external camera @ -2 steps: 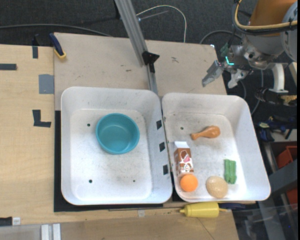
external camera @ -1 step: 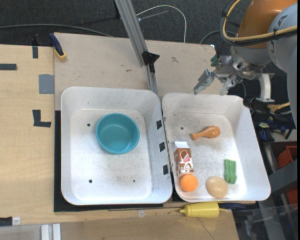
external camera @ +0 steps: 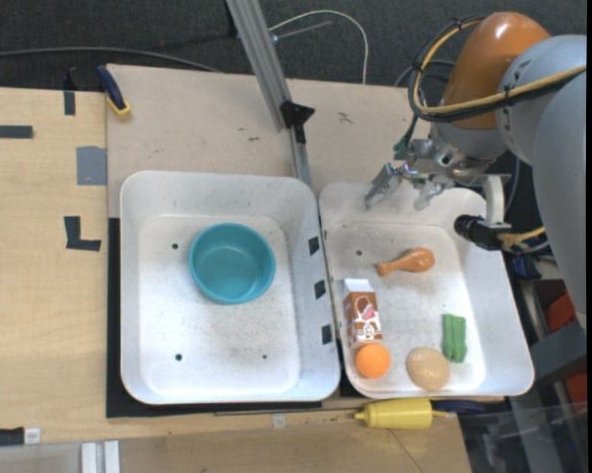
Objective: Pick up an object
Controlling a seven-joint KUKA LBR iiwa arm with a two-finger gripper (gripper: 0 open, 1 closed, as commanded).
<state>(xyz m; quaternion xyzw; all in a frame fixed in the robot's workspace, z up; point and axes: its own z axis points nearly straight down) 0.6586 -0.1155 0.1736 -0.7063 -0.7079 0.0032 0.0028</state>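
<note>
My gripper [external camera: 402, 190] hangs over the far rim of the right bin [external camera: 493, 363], fingers spread open with nothing between them. Below it in that bin lie an orange drumstick-shaped toy [external camera: 408, 261], a brown and white box [external camera: 362, 314], an orange ball [external camera: 373, 361], a beige egg-shaped object [external camera: 427, 368] and a green piece [external camera: 454, 337]. The drumstick is the closest item, a short way toward the front of the gripper. A teal bowl [external camera: 231, 262] sits in the left bin [external camera: 158, 363].
A yellow bottle-like object [external camera: 398, 414] lies on the bench just in front of the right bin. A grey metal pole [external camera: 266, 57] slants across the bench behind the bins. A blue and yellow clamp [external camera: 113, 91] sits at the back left corner.
</note>
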